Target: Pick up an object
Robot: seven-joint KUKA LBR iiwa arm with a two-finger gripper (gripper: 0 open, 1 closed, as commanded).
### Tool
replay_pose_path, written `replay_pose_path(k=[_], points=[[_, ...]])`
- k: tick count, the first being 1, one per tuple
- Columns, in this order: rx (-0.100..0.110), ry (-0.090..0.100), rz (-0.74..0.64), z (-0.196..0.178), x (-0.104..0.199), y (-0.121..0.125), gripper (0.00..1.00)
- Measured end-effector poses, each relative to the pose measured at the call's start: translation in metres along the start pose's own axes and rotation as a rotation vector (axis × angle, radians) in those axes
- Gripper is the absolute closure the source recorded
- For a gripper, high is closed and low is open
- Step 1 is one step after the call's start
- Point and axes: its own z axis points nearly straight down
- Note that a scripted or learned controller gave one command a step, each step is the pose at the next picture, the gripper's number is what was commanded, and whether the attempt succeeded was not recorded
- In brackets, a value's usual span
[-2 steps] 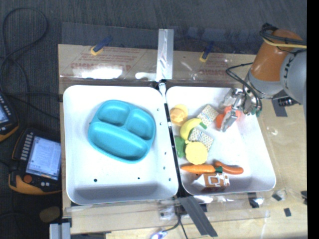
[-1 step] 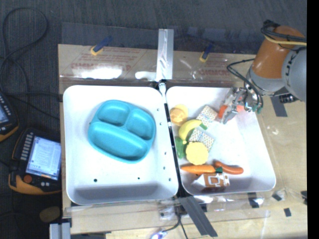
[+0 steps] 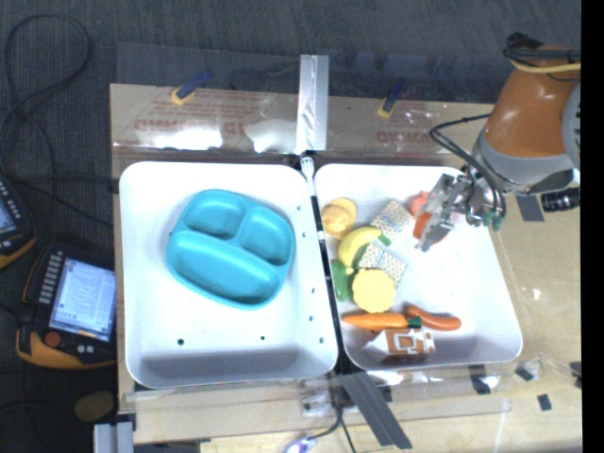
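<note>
Claw [image 3: 436,223] state unclear, above right bin [image 3: 491,281]; one blue tray [image 3: 231,245], two carrots [image 3: 377,321].

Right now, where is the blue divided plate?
The blue divided plate lies alone in the left bin of the camera view, towards its upper middle, across the central divider from the toy food in the right bin.

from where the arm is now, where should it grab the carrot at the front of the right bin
Grip the carrot mid-length, from straight above, fingers closing across its width. It lies flat and long, left to right; the yellow round piece crowds its far side, so stay centred.
</note>
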Motion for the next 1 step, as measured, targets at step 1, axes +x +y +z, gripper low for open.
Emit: replay_pose_path(k=[1], points=[[0.001,0.002,0.333,0.0016,0.0477,0.0827,1.00]])
